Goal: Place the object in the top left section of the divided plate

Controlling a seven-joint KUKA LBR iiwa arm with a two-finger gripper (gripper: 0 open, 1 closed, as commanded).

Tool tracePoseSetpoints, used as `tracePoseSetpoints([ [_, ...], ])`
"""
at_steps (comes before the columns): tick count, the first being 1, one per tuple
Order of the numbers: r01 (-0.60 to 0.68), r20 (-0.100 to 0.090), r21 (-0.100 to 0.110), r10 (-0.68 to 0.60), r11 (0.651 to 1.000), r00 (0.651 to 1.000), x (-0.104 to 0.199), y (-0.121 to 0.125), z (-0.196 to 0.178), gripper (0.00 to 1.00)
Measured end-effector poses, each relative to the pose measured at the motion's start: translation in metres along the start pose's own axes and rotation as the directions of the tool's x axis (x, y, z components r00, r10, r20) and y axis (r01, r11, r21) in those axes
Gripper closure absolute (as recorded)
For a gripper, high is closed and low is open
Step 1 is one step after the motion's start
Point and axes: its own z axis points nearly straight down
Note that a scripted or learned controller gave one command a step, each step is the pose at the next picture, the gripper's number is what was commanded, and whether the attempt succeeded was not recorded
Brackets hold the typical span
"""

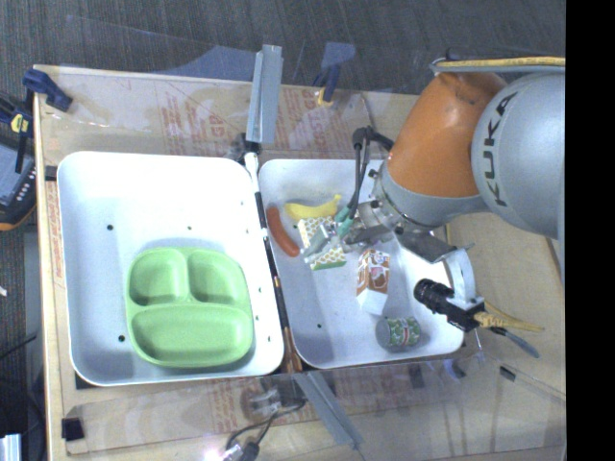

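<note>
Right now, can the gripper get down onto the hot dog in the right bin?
Probably yes. The hot dog lies uncovered by the bin's left wall, and the gripper hovers just right of it over the banana.

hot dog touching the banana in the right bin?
Apart. The camera view shows a strip of white bin floor between the hot dog and the banana.
</note>
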Motion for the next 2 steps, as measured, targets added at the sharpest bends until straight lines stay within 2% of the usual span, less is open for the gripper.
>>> tracePoseSetpoints([
  [1, 0.060, -0.001, 0.003, -0.060, 0.998, 0.998, 0.079, 0.010, 0.024, 1.00],
  [2, 0.344, -0.003, 0.005, -0.344, 0.939, 0.939, 0.157, 0.035, 0.060, 1.00],
])
